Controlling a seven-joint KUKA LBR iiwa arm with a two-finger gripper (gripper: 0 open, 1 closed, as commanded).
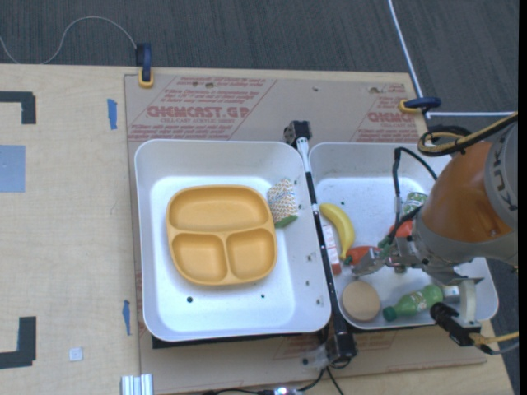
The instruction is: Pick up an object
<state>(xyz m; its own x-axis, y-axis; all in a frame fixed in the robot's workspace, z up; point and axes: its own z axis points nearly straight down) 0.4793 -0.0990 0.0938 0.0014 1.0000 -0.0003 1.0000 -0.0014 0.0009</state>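
The right bin (362, 164) holds a yellow banana (339, 224), a round tan bun-like object (361, 301), a green bottle (414, 301) lying on its side and a small red object (356, 257). My gripper (375, 261) is low inside this bin and points left. Its tip is right beside the red object, just below the banana's lower end and above the tan round object. The grey wrist and orange band hide the bin's right part. Whether anything is gripped is not visible.
In the left bin (148, 245) lie a yellow three-compartment plate (221, 233) and a small patterned object (283, 201) at the plate's right rim. A red-and-white packet (329, 242) lies along the right bin's left wall. Clamps and cables sit on the cardboard behind the bins.
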